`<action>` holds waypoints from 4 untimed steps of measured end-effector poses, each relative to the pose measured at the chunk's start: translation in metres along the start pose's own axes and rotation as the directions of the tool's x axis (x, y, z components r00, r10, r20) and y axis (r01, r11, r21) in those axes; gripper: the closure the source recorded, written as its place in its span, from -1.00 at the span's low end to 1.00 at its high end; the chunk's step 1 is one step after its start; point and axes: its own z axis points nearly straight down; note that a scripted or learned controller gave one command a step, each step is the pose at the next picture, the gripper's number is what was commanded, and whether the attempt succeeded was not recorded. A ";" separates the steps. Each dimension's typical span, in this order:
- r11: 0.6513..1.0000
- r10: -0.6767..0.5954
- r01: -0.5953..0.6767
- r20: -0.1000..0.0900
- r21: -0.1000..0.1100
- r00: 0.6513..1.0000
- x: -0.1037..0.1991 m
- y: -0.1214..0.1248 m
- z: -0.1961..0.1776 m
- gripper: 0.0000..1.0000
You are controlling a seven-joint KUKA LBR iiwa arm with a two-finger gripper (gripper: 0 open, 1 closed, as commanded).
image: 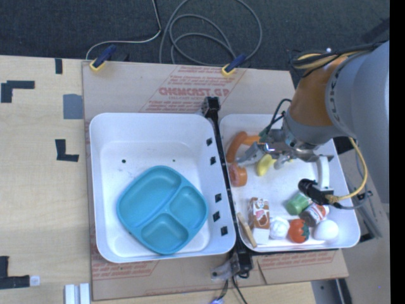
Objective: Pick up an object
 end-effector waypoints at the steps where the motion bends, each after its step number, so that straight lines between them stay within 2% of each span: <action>1: 1.000 -0.006 0.006 0.004 -0.022 1.000 0.001 0.026 0.034 -1.00; 2: 0.999 0.003 -0.003 -0.004 0.038 1.000 0.000 0.077 0.056 -1.00; 3: 1.000 0.000 0.000 0.005 0.022 1.000 -0.001 0.078 0.045 1.00; 4: 1.000 -0.001 0.001 0.006 0.022 1.000 -0.001 0.078 0.045 -1.00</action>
